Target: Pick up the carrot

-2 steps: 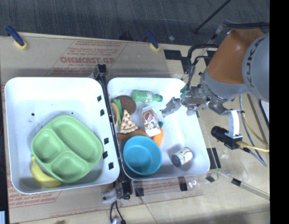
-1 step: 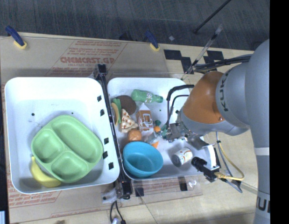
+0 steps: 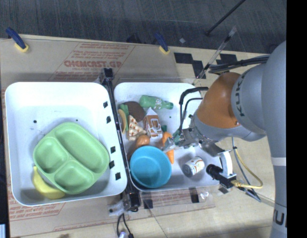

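The robot arm's gripper [image 3: 179, 139] is lowered into the right bin [image 3: 185, 89], but its fingers are too hidden to tell their state. The carrot [image 3: 168, 148] lies just to its left, against the rim of a blue bowl [image 3: 150, 166], with a small can [image 3: 193, 166] just below the gripper. Further left sit a small carton [image 3: 153, 124] and a green bottle [image 3: 155, 102]; the left bin [image 3: 24, 103] holds a green divided plate [image 3: 70, 156].

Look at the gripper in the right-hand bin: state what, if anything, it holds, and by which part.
Cannot be told. The gripper sits low beside the carrot, right of the blue bowl, and the wrist hides its tips.
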Motion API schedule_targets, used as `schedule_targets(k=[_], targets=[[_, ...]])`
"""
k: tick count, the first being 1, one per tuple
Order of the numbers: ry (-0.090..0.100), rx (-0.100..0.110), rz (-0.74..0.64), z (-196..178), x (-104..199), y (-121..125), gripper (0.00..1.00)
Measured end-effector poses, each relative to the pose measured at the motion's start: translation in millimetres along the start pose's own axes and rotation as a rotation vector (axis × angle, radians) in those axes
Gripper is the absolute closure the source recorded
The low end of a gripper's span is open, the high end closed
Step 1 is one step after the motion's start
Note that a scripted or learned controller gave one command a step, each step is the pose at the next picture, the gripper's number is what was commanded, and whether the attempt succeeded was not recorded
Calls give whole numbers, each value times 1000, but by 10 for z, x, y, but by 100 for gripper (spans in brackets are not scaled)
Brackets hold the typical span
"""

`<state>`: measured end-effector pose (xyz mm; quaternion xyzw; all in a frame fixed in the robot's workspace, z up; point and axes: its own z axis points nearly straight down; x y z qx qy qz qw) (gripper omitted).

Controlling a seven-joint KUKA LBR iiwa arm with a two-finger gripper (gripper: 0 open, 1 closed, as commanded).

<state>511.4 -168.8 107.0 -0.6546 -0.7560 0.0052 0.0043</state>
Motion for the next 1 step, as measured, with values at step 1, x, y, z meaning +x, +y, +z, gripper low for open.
schedule_targets(k=[1], targets=[[0, -7, 27, -368, 433, 495, 100]])
